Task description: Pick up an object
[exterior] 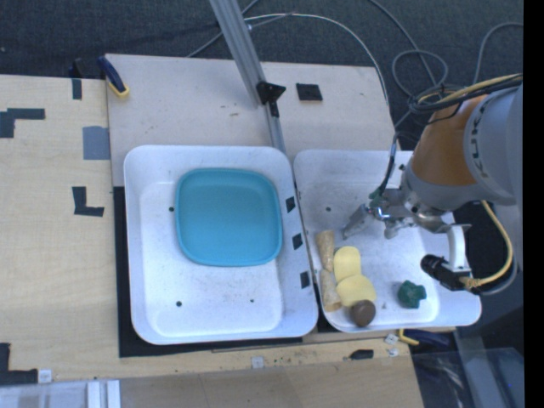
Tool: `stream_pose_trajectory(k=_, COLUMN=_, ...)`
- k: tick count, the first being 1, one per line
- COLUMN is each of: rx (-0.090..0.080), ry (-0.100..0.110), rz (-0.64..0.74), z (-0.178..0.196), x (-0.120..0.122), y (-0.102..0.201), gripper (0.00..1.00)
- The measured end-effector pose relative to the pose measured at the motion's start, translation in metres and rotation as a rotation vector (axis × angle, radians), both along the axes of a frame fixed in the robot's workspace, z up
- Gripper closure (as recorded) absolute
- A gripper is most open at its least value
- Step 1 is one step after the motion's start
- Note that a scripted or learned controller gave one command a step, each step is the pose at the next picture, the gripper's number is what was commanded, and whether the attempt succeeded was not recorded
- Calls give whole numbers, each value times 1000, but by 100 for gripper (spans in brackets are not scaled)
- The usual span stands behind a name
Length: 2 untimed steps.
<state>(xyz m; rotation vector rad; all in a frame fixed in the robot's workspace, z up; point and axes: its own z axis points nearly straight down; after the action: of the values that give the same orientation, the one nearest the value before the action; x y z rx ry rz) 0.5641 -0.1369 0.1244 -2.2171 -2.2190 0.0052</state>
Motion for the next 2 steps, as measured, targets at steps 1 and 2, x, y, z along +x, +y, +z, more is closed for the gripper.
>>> stream_pose_trajectory(k=1, rx=-2, ry=-5, rz=0, z=-36, x=0, y=0, gripper=0)
stream_pose_trajectory(k=2, rx=-3, ry=-9, rz=-1, z=-24, x=1, y=-1, gripper=100)
